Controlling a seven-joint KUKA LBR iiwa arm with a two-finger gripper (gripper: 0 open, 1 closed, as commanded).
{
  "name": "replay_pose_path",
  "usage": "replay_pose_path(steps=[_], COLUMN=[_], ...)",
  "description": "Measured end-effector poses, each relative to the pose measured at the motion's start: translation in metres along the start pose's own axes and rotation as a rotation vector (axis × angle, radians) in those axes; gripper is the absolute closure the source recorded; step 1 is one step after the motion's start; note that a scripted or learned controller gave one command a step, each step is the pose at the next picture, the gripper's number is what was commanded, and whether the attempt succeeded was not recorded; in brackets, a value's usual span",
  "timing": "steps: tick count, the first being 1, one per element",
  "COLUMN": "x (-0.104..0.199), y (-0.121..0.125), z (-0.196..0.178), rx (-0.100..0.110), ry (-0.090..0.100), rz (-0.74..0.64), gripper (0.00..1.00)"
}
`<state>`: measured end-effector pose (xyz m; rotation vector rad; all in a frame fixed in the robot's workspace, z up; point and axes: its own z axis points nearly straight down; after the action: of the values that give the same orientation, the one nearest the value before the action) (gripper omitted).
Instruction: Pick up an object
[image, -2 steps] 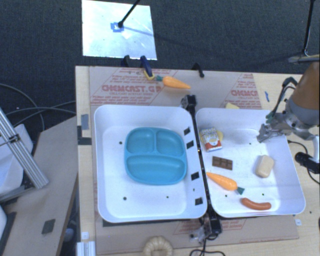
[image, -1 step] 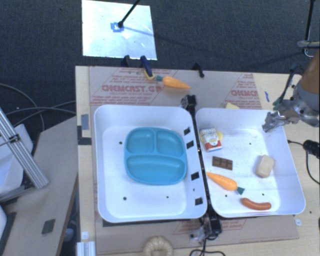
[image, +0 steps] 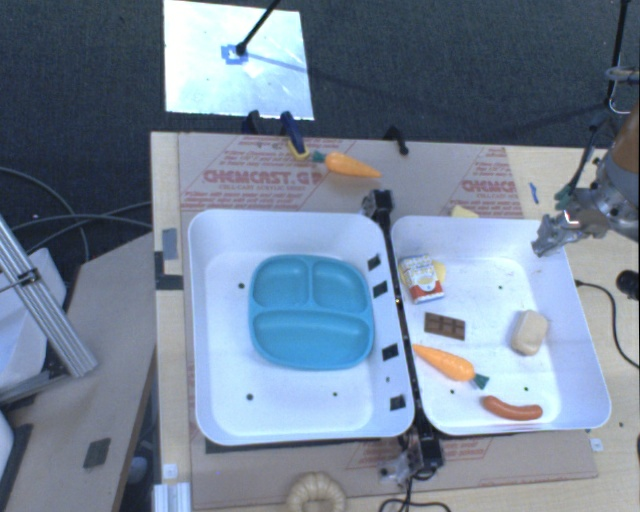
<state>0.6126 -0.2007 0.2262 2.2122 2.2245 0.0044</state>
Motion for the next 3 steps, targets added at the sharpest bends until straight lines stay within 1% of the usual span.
replay_pose_path(steps=[1, 2, 3], x=[0.055, 0.104, 0.15], y=[-0.005, -0.02, -0.032], z=[0.006, 0.015, 0.002], rx=[0.004, 0.005, 0.004], ry=[0.002, 0.003, 0.003], rz=[-0.003, -0.003, -0.004], gripper=[1.0, 1.0, 1.0])
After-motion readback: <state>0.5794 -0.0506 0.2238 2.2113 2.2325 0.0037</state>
